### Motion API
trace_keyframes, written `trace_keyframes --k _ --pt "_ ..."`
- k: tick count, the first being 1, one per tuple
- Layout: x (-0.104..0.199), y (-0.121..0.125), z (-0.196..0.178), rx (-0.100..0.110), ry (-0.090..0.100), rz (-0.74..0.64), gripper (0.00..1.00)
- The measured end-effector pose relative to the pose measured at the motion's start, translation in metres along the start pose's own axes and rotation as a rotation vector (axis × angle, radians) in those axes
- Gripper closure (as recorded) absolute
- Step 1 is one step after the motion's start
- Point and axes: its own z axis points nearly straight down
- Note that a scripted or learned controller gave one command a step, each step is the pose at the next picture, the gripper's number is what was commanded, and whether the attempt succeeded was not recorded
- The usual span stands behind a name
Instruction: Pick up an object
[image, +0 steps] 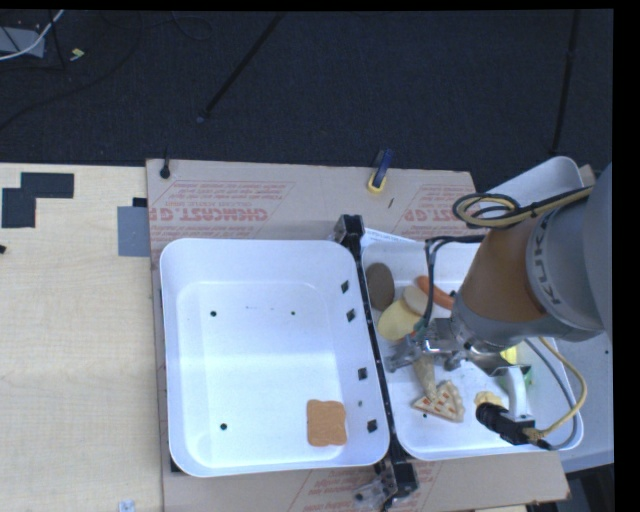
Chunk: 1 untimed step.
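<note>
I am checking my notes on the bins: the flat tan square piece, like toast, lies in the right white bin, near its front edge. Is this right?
Not quite. The flat tan square piece lies in the left white bin, not the right one. The camera view shows it near that bin's front edge, as you wrote.

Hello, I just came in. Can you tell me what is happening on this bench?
A grey KUKA arm reaches from the right into the right bin, its gripper low among toy food: a brown piece, a yellow one and a pizza slice. The left bin holds one tan square piece.
</note>
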Motion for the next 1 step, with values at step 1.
trace_keyframes --k 1 --pt "-0.0009 0.0026 -0.0103 -0.003 0.000 0.004 1.00"
